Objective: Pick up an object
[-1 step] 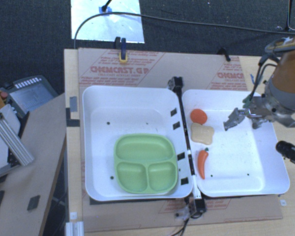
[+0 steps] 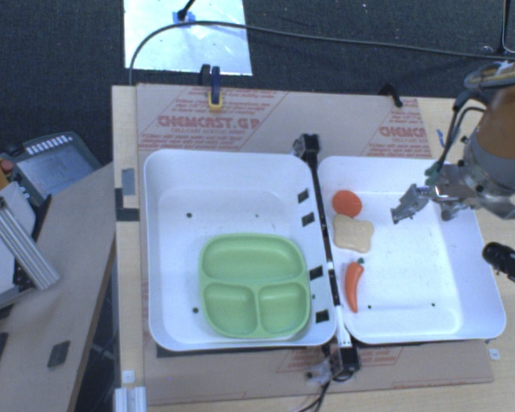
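Lying nearest, low in the right bin (image 2: 463, 316), a small orange carrot (image 2: 354, 286) is being shown as light, slim and probably smooth-skinned; it is best being taken across its middle. Just above, a pale, bread-like piece (image 2: 354, 233) is looking soft. Farther up, a round orange fruit (image 2: 347, 202) is likely being prone to rolling. The fingers (image 2: 406, 208) are hovering right of these, slightly parted, gripping nothing.
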